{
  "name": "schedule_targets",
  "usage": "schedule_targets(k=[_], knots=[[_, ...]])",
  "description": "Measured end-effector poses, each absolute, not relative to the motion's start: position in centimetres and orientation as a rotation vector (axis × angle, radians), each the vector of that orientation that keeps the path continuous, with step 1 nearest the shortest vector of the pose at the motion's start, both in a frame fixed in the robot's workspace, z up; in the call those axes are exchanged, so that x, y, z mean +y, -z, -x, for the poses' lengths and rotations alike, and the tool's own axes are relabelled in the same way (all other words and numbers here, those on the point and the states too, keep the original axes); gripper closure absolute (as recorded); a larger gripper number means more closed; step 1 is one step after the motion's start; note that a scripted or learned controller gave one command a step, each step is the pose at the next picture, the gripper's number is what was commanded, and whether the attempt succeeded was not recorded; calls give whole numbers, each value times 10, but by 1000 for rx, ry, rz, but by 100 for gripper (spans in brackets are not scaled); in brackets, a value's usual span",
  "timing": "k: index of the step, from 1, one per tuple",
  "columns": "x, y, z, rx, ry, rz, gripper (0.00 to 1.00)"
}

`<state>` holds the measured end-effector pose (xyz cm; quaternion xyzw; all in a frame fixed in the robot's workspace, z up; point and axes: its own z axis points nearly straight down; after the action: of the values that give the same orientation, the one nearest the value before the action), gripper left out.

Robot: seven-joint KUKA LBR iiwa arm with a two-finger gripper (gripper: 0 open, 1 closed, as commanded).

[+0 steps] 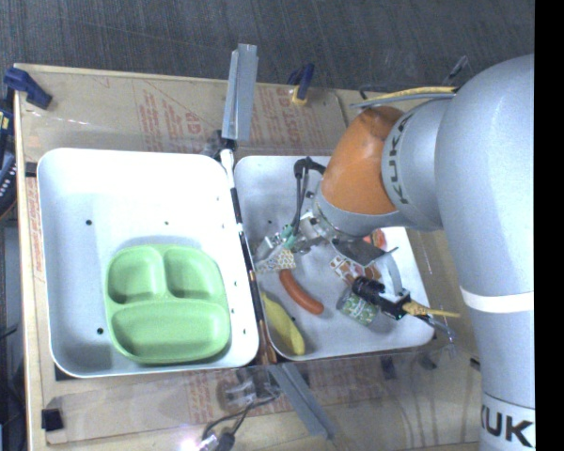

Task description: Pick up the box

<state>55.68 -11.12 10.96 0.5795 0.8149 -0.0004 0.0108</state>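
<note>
The arm [423,167] is covering much of the right bin [263,181], hiding the tool's fingertips. A small box [359,308] is lying partly under a dark part, its print too small to read.

A dark grey carpeted floor [122,17] is seen beyond the far edge of the surface [141,111], which is covered in brown printed cardboard. Blue clamps [23,85] are fixed at its far edge, and a grey metal bar [238,92] stands upright there.

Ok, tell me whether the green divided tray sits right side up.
Right side up: the green divided tray lies flat in the left bin, its three compartments facing upward.
</note>
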Motion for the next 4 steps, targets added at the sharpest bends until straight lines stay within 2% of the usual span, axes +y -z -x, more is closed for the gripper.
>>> schedule_targets(k=[1, 2, 3, 4], knots=[[-111, -119, -557, 2546, 3, -1802, 100], [-111, -119, -557, 2547, 3, -1801, 0], [-115, -97, -575, 2551, 5, -1813, 0], [-116, -110, -577, 2546, 4, -1806, 100]])
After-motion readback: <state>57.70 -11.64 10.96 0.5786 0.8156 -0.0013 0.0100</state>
